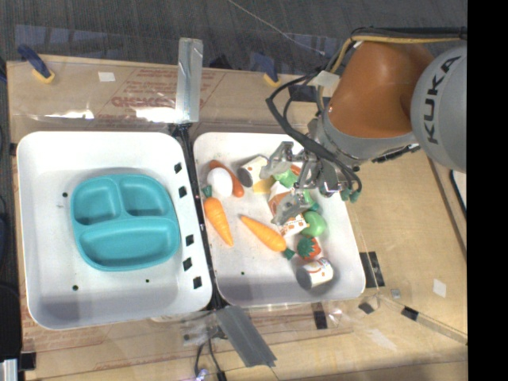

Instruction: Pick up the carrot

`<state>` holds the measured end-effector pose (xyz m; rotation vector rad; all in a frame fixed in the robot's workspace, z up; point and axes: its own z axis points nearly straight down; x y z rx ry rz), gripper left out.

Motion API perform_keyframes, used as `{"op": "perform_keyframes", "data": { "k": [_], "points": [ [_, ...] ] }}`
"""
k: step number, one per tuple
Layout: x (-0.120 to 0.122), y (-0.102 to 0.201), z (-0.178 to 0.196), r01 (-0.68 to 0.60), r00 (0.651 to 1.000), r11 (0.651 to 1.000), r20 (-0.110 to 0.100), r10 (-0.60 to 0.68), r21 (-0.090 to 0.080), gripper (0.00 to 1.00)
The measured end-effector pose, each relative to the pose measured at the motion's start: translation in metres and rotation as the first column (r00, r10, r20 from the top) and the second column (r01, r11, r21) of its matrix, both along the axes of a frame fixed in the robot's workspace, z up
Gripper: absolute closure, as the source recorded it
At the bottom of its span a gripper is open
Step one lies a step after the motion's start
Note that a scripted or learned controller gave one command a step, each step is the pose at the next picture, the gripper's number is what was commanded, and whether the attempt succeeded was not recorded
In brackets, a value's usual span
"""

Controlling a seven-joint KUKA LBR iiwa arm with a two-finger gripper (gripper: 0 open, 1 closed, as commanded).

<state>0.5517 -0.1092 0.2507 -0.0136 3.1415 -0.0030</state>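
Camera view, gripper (292, 182) above toy clutter, two carrots (218, 219) lying left

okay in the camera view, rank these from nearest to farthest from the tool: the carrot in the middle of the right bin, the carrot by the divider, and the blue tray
1. The middle carrot, just below-left of the tool, in the right bin.
2. The divider carrot, at that bin's left wall.
3. The blue tray, far left, in the left bin.
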Motion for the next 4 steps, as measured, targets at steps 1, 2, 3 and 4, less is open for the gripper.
{"op": "perform_keyframes", "data": {
  "k": [1,2,3,4],
  "points": [
    [-0.045,0.007,-0.099,0.140,0.990,0.990,-0.008,-0.140,0.003,0.00],
    [-0.025,-0.024,-0.160,0.087,0.996,0.996,-0.006,-0.087,0.002,0.00],
    [-0.030,0.017,-0.160,0.000,1.000,1.000,-0.004,0.000,0.004,0.00],
    [-0.028,0.018,-0.149,-0.009,1.000,1.000,-0.003,0.009,0.003,1.00]
  ]
}}
